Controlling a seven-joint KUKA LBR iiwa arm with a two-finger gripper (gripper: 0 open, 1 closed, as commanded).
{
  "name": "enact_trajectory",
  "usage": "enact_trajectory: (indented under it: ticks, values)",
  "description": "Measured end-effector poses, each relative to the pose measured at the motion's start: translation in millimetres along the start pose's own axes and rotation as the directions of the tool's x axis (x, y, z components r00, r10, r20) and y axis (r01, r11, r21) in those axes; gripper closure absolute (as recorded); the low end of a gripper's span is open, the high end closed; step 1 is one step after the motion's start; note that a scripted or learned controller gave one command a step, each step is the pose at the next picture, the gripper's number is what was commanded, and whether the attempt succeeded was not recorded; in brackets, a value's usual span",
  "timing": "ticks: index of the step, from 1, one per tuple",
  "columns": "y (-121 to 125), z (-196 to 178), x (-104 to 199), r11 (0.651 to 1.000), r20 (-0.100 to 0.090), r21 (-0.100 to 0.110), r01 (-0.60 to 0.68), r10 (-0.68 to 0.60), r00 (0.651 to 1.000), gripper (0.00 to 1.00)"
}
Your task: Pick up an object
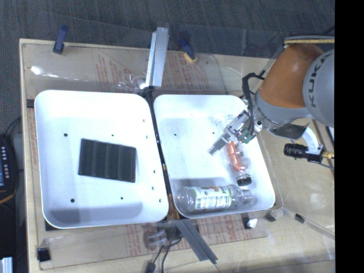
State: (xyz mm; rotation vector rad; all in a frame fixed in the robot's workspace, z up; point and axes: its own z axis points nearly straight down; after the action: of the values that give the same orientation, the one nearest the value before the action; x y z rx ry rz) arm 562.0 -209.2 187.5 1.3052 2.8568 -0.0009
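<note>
The small bottle with orange contents (236, 159) lies on its side in the right bin (187, 152), near that bin's right wall, its dark cap (244, 180) pointing toward the near edge. My gripper (223, 141) hangs just above the bottle's upper end, tilted, with one grey finger reaching out to the left of it; I cannot tell whether the fingers are parted or closed, and I do not see the bottle between them. Just below the small bottle, a larger clear plastic bottle (213, 198) with a green and white label lies along the near wall of the same bin, its neck pointing right, almost touching the small one's cap. The upper left part of this bin's floor is bare white, giving open room to the left of my gripper, while the right wall sits close beside the small bottle. The left bin (57, 124) holds a flat dark ribbed rectangle (107, 160) lying near its middle, well apart from all four walls. The two bins touch along a dark seam between them, where a grey metal bar (157, 56) rises toward the far edge of the bench (296, 186). My arm's orange band (287, 75) and grey wrist hide the right bin's far right corner, and glare on the clear sheet around the bins makes the crumpled transparent material near the far rims hard to make out.
</note>
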Motion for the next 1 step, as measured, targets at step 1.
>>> enact_trajectory:
  ticks: [1]
  values:
    - [1.3, -10.6, -0.4, 1.0, 0.003, -0.001, 0.003, -0.003, 1.0, 1.0]
